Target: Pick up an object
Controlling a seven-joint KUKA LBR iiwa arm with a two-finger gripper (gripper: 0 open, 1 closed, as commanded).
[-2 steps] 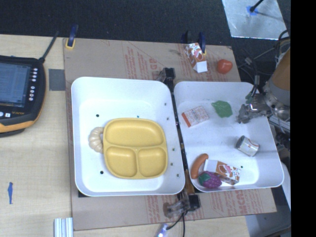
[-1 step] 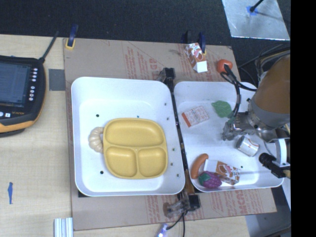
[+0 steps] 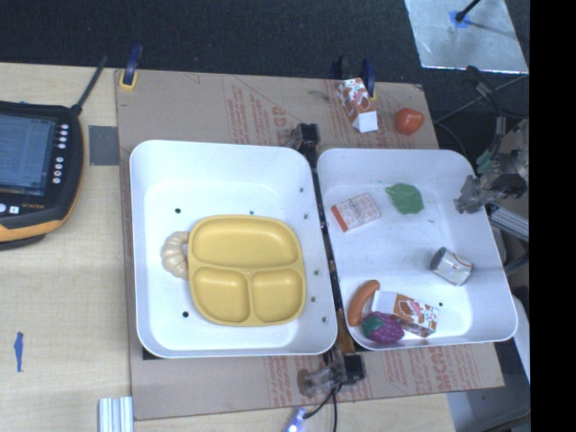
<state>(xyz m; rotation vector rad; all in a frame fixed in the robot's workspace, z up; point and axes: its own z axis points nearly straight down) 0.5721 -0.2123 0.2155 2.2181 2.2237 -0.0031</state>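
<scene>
While your tool point(image 3: 475, 194) hangs at the right bin's point(image 3: 468, 324) far-right rim, grip unreadable from here, pick the lone metal can point(image 3: 451, 265) just below it and drop straight down. White bins on brown cardboard, wooden tabletop point(image 3: 63, 331); dark floor beyond.

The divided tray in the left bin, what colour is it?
Yellow tray, clear in the camera view.
</scene>
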